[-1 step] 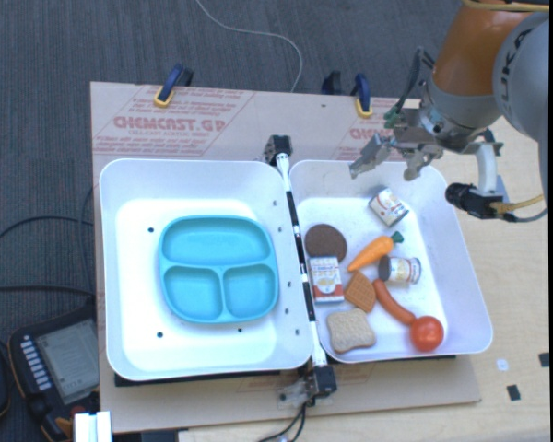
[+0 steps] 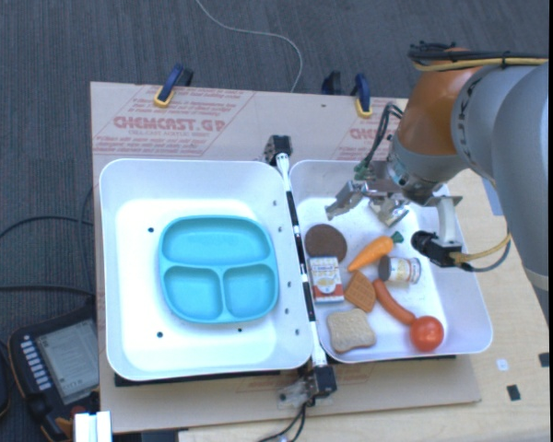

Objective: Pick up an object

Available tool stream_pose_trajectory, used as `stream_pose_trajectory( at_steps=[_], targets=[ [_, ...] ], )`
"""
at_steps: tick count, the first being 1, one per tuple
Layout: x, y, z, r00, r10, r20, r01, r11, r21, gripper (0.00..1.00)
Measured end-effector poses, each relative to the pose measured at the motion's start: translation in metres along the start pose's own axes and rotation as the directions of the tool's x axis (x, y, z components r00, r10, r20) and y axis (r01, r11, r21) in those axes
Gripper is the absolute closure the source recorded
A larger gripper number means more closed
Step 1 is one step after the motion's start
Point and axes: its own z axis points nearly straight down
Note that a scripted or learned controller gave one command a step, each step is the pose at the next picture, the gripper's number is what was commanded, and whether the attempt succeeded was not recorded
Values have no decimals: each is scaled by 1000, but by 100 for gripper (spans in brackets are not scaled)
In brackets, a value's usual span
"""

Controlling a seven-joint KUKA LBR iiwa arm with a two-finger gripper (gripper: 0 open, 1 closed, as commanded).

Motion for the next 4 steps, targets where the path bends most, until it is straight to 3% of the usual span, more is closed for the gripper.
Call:
stream_pose_trajectory(
  at_steps=[1, 2, 3, 4],
  targets=[
    [-31, -49, 51, 1000, 0, 0, 0, 1000, -12, 0],
    [-32, -46, 39, 1000, 1, 2, -1, 1000, -20, 100],
    [-31, -47, 40, 1000, 1, 1, -1, 1000, -16, 0],
    [-32, -47, 29, 1000, 1, 2, -1, 1000, -18, 100]
  ],
)
